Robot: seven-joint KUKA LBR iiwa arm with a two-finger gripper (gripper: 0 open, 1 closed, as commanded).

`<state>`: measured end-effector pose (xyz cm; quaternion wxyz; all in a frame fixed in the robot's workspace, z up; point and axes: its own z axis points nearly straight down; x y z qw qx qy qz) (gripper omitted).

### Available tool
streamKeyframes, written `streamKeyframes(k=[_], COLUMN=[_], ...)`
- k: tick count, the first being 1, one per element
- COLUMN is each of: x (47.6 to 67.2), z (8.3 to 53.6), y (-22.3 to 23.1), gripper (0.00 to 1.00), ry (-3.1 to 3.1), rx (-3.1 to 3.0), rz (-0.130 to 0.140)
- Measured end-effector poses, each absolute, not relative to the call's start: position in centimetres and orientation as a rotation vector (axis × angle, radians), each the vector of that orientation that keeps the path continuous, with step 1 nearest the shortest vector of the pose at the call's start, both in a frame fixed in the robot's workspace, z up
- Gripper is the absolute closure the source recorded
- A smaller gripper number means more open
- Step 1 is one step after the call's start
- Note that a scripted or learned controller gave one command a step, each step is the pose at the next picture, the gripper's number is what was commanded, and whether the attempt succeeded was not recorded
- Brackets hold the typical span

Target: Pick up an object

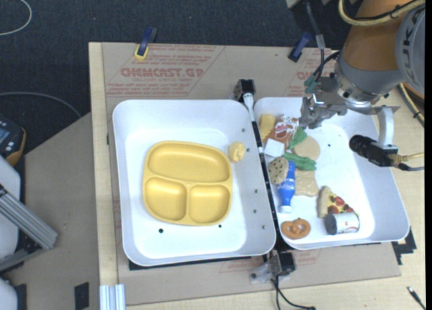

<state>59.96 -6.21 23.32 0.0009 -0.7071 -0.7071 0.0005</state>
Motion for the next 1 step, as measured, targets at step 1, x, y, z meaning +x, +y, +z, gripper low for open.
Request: streamKeyframes(k=[1], x=[59.88], z=[21.38], y=[-5.84], gripper=[1.00], ry=[-2.219], rx=[-2.219], rz=[0.004])
